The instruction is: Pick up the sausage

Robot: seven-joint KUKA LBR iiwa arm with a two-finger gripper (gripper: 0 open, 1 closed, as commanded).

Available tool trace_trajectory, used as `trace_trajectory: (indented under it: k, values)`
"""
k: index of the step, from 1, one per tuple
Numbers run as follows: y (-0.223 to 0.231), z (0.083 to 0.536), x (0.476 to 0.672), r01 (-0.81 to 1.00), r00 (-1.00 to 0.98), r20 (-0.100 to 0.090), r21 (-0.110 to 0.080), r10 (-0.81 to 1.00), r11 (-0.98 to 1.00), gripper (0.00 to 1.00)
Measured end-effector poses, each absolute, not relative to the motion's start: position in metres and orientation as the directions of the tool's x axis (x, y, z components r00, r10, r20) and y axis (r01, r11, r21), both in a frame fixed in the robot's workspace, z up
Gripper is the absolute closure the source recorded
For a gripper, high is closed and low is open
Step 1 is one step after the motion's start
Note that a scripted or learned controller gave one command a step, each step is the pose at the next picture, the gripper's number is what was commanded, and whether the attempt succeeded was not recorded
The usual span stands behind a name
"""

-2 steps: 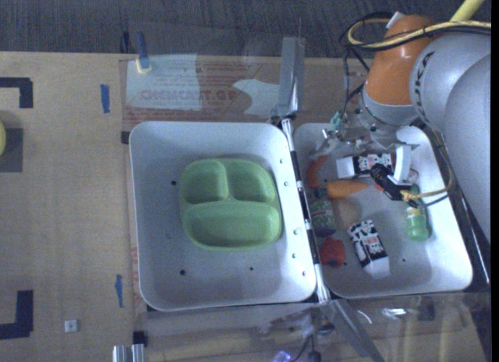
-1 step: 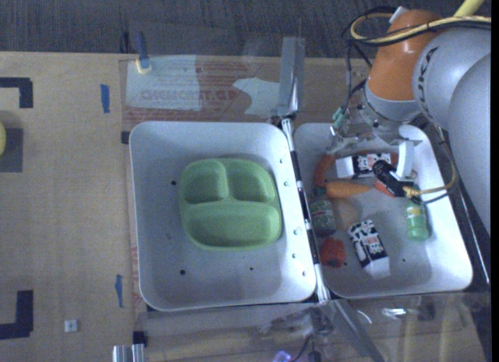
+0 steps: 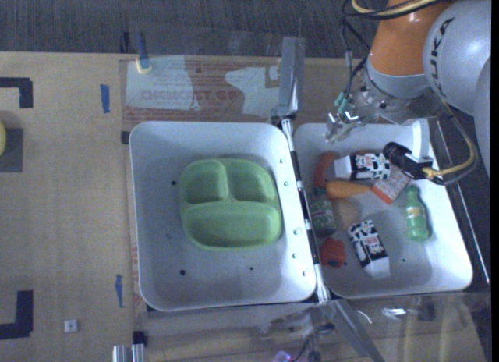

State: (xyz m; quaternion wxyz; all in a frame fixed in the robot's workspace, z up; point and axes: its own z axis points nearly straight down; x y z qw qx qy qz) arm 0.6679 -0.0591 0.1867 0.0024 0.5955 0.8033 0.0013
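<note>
Right of center, the right bin (image 3: 456, 263) holds the sausage (image 3: 324, 167), carrot (image 3: 348, 189) and milk cartons (image 3: 368, 246); gripper (image 3: 343, 121) above, jaws' state unclear.

Grey arm (image 3: 460, 48) with orange band (image 3: 405, 21), yellow and black cables, metallic pincer (image 3: 343, 118).

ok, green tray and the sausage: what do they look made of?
Green tray: likely molded plastic, matte, one even colour with rounded compartment ridges. Sausage: probably toy plastic or rubber, smooth reddish skin with a faint sheen; too small to be sure.
</note>
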Motion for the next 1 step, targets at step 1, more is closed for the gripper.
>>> trace_trajectory:
  k: [1]
  values:
    - [-0.0026, 0.237, 0.6672, 0.994, 0.113, -0.001, 0.003, 0.994, -0.113, 1.0]
